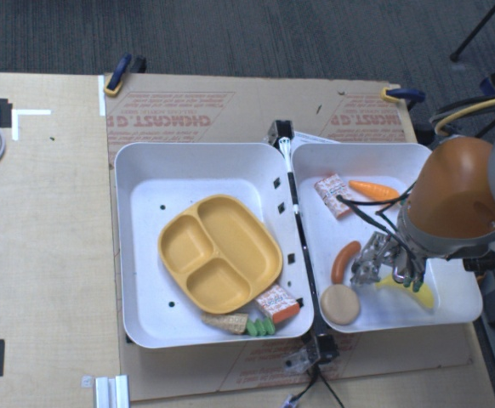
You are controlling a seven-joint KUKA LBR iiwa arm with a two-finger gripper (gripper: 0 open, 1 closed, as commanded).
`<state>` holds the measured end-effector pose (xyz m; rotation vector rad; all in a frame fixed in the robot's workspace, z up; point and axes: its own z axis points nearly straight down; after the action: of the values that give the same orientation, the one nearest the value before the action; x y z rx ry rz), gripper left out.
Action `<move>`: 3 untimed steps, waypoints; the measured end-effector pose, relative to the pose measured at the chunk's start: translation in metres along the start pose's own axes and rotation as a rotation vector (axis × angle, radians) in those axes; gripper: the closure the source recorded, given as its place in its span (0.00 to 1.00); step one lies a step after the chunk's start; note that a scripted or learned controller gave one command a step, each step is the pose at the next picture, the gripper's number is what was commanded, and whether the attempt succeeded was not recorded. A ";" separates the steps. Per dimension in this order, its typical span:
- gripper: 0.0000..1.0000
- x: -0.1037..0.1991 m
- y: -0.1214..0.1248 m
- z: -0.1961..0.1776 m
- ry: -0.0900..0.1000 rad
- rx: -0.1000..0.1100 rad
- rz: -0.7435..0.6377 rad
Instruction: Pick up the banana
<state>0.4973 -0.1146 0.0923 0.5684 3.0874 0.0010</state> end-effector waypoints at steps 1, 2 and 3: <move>1.00 -0.001 0.000 -0.010 -0.004 -0.001 0.003; 0.00 -0.001 0.000 -0.010 -0.004 -0.001 0.003; 0.00 0.004 -0.015 -0.001 -0.001 0.000 -0.095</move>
<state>0.4884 -0.1274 0.0930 0.4212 3.1099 0.0002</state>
